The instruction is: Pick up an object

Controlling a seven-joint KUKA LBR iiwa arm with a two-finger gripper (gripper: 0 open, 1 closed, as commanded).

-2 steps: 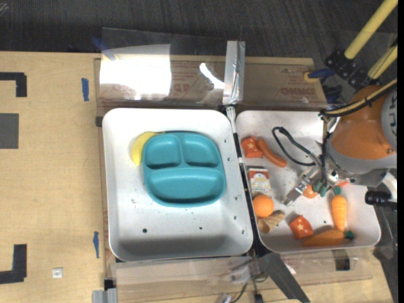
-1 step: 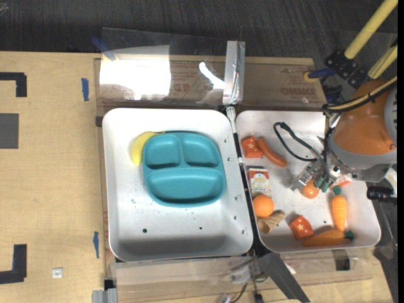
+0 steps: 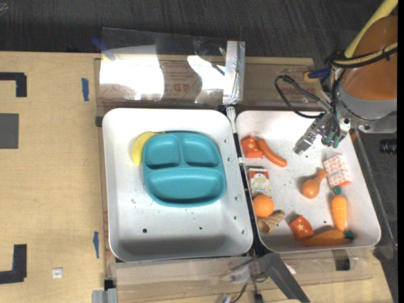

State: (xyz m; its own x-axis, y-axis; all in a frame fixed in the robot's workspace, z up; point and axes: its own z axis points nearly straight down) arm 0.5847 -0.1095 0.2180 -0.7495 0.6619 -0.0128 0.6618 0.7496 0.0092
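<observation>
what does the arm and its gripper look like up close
The arm is a rounded grey body with a broad orange band above the wrist and a yellow part at the top corner. Black cables loop off it toward the bench. The gripper is small, slim and metallic grey, with tiny coloured specks near its base.

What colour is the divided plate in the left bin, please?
Teal blue, seen clearly in the camera view: the divided plastic plate.

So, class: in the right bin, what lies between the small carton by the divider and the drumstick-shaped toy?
In the camera view, bare white bin floor separates the small carton from the drumstick-shaped toy; nothing sits between them.
</observation>
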